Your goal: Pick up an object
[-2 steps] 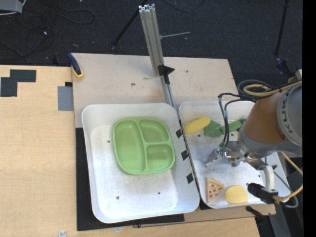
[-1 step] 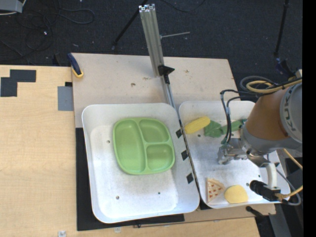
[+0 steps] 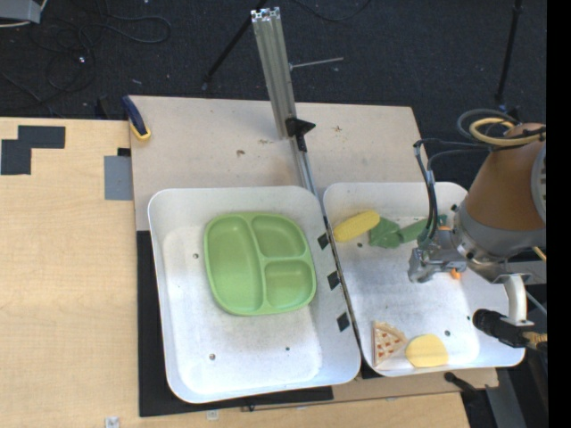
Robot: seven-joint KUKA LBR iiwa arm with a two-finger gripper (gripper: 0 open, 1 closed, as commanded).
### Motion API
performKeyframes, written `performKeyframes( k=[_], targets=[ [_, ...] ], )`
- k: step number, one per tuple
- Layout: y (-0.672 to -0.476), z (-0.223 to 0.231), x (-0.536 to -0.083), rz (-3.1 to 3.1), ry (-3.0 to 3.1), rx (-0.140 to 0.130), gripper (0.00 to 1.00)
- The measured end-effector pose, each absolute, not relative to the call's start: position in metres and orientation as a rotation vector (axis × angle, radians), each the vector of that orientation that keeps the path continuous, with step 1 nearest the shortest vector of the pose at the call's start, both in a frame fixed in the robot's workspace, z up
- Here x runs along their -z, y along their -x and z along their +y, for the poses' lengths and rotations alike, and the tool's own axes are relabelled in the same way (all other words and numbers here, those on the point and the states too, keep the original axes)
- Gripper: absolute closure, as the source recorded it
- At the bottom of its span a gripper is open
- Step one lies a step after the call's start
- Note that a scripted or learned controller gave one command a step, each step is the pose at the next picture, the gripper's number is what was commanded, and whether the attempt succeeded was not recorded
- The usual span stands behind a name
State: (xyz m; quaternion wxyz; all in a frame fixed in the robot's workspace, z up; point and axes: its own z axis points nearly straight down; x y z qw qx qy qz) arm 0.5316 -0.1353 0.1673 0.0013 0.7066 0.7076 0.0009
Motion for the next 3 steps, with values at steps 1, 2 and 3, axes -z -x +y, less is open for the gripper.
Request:
performKeyframes(
  k=[1, 2, 3],
  targets=[
    [-0.531, -0.146, -0.218, 2.218, -2.22, -0.002, 1.0],
    [-0.532, -0.147, -0.243, 2.222, -2.219, -0.001, 1.0],
    [-0.546, -0.093, -0.232, 2.228, -2.22, 0.002, 1.0]
  ],
)
